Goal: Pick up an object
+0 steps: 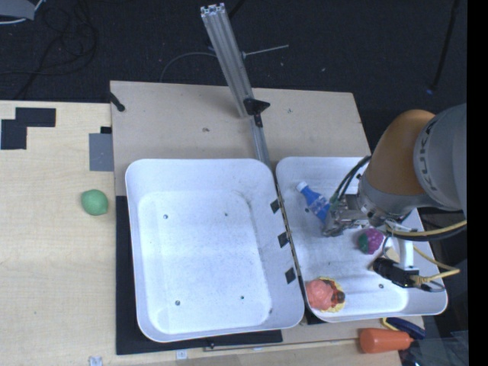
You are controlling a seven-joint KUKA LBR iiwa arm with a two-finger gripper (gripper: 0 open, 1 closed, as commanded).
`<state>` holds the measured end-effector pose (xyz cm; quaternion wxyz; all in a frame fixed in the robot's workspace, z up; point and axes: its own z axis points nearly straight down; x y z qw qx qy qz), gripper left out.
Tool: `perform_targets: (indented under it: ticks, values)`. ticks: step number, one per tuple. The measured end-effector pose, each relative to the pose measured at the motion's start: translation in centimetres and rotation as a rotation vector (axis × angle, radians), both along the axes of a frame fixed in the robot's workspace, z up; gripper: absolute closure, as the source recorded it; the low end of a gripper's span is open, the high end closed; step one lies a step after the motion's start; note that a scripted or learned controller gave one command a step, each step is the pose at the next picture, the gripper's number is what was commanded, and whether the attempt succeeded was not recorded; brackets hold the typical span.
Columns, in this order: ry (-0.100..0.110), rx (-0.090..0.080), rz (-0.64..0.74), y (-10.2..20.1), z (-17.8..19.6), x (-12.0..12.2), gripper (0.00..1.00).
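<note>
So nearest the camera, down at about 5 o'clock, there's an orange thing (385, 340) lying on the surface (46, 227) just outside the right bin's front rim. Can't really tell what it is.

Inside the right bin (293, 175), at its 7 o'clock corner, sits a lumpy red and yellow object (325, 294). A bit further up, around the middle of the bin's right side, there's a small purple and green object (371, 240), right next to the arm's wrist hardware. The claw (333, 223) is down inside this bin, roughly at its center, with the blue and white bottle (313, 199) just up at its 11 o'clock, touching it or nearly so. Whether the claw is open or closed is anyone's guess from this angle, and nothing clearly sits in its grip.

The arm (412, 162) itself comes in from 3 o'clock, with the orange band bulging over the bin's right edge.

The left bin (141, 175) sits side by side with the right one. Over at 9 o'clock, well apart from both bins, a green ball (95, 202) rests on the light wood surface.

Furthest back, near 12 o'clock, a metal rail (231, 56) slants across the board behind the bins.
</note>
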<state>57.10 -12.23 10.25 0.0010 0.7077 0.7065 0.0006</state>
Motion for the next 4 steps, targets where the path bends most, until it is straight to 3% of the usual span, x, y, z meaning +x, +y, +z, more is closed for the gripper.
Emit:
perform_targets:
  ticks: [1,2,3,4]
  values:
    - [-0.001,0.000,0.001,-0.1,5.7,0.9,1.00]
    - [-0.002,0.000,0.000,-0.8,10.8,0.2,1.00]
    - [0.002,0.000,0.001,-0.9,11.9,0.2,1.00]
    - [0.003,0.001,0.005,3.6,11.4,0.8,1.00]
